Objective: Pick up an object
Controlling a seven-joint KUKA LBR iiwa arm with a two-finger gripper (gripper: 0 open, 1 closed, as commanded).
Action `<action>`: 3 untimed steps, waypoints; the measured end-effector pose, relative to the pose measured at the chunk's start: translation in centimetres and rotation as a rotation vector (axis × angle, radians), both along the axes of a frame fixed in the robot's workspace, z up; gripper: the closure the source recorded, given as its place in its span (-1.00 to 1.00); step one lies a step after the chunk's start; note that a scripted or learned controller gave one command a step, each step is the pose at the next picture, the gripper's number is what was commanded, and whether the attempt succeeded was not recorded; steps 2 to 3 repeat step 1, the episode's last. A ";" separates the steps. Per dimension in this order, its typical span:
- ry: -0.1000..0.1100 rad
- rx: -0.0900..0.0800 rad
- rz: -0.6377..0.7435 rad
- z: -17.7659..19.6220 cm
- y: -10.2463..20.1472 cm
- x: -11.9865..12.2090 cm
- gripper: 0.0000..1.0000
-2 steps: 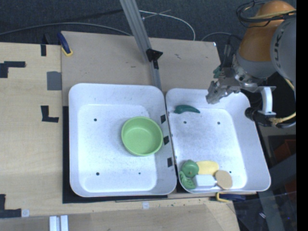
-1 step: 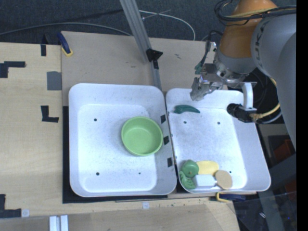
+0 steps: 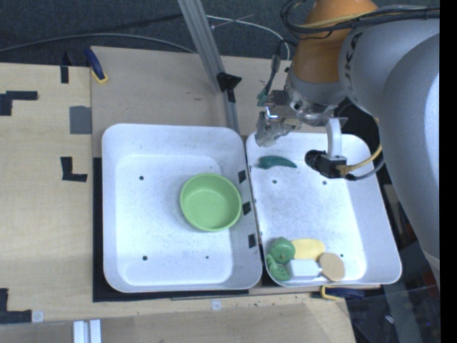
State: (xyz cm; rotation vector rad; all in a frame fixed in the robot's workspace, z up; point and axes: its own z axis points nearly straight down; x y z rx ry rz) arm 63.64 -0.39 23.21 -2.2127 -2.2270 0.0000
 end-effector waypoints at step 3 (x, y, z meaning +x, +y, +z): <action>0.002 0.000 0.000 -1.2 5.4 -0.2 1.00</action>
